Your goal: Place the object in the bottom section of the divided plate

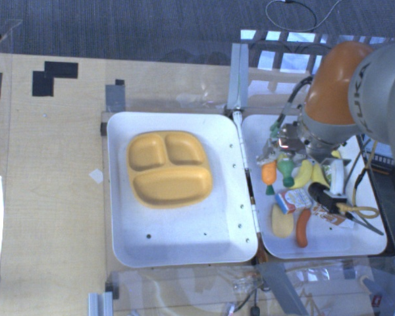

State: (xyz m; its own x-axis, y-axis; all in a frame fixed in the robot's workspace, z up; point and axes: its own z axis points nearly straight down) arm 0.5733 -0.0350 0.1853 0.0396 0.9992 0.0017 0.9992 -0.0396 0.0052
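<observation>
Camera view: no legible writing anywhere.
Yellow three-section divided plastic plate [170,168]: in the left white bin [178,245].
Gripper [286,147]: over toy food in the right white bin [329,245]; grip state cannot be told.

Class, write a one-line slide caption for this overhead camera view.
Robot arm reaches over the right bin of toy food; a yellow divided plate waits in the left bin.

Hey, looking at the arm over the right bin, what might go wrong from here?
1. The right bin is crowded: a carrot, a green piece, a banana and scissors lie close together, so the end effector might snag two items or none.
2. The divided plate sits in the left bin, so a weak grip could drop the item crossing the rims between the bins.
</observation>
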